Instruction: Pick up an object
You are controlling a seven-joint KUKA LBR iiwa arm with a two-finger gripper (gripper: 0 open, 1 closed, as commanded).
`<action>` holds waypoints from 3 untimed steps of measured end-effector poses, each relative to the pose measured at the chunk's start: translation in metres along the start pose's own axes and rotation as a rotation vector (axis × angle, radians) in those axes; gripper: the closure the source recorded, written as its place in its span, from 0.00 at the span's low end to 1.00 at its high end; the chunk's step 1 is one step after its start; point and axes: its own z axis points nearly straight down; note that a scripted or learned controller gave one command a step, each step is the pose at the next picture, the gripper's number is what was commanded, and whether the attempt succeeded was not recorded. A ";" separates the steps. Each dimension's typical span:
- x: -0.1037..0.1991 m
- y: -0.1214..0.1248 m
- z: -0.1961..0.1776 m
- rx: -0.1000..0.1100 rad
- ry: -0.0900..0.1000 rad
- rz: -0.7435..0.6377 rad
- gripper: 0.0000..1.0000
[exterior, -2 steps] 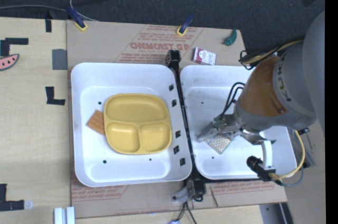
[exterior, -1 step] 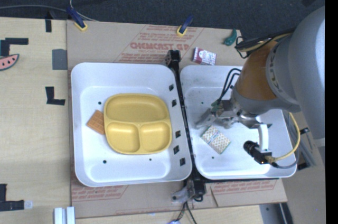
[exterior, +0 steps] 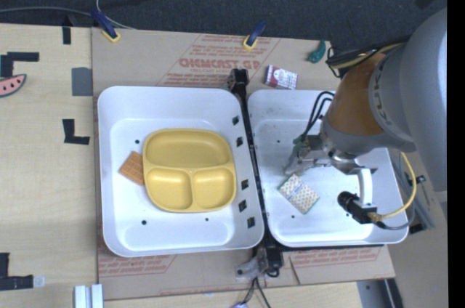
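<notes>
Two white bins sit side by side on the bench. The left bin [exterior: 116, 154] has a yellow plate [exterior: 190, 170] with three parts in it, and a small brown square [exterior: 131, 168] peeks out from under the plate's left edge. The right bin [exterior: 276, 118] has a little packet [exterior: 299, 193] with a checked pattern, lying flat near the middle of the floor.

The big grey arm [exterior: 407, 103] comes in from the right and bends down into the right bin. Its gripper [exterior: 301, 157] is low, just above and beside the top corner of the packet. I cannot tell how the gripper stands, because the wrist covers it from this side. Nothing shows between its tips, so I would not say it holds anything.

I think the arm is at the reaching step, getting close to the packet. The picking up is not done yet.

Next, the gripper would need to sit right over the packet, go down to the bin floor, and squeeze it from both sides. The packet is thin and flat, so it could slip away or slide along the floor.
</notes>
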 end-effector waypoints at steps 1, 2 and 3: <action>0.000 0.000 0.000 0.000 0.000 0.000 0.00; 0.001 0.050 0.010 0.001 0.002 -0.002 0.00; 0.001 0.050 0.000 0.000 0.000 -0.002 1.00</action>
